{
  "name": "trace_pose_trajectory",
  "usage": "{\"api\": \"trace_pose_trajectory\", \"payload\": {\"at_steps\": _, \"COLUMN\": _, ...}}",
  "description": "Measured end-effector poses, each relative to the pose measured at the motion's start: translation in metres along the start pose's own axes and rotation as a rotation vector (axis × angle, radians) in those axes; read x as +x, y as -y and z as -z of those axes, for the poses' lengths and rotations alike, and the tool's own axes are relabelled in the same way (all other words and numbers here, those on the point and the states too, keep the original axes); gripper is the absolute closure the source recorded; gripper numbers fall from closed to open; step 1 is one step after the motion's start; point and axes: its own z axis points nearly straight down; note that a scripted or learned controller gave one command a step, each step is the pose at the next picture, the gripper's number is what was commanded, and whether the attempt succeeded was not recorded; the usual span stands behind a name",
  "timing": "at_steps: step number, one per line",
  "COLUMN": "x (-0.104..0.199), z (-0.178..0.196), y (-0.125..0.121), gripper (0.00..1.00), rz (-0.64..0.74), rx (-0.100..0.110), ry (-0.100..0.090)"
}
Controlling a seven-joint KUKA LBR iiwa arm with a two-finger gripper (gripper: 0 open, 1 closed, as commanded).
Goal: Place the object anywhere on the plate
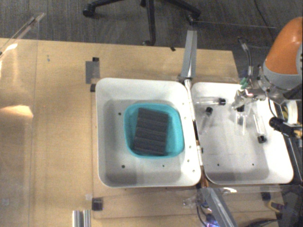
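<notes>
Item: dark ribbed block [151, 131], lying flat on teal plate [177, 131] in left bin [106, 126]; task appearing done. End effector [247, 109] hovering over right bin [246, 167]; fingers apart, carrying nothing.

I see the plate [177, 135], a teal dish with rounded corners and a raised rim, sitting flat in the middle of the left bin [109, 126]. On it lies the object [151, 131], a dark grey, ribbed rectangular block with ridges running across its width. It rests flat, its long side pointing roughly away from the camera, slightly tilted, covering most of the plate's floor and lying wholly inside the rim.
</notes>
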Motion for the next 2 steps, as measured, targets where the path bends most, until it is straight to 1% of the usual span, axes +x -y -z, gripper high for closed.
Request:
{"api": "trace_pose_trajectory", "payload": {"at_steps": 1, "x": 0.000, "z": 0.000, "y": 0.000, "gripper": 0.00, "rz": 0.000, "rx": 0.000, "ry": 0.000}}
{"api": "trace_pose_trajectory", "payload": {"at_steps": 2, "x": -0.033, "z": 0.060, "y": 0.046, "gripper": 0.00, "rz": -0.054, "rx": -0.002, "ry": 0.001}}
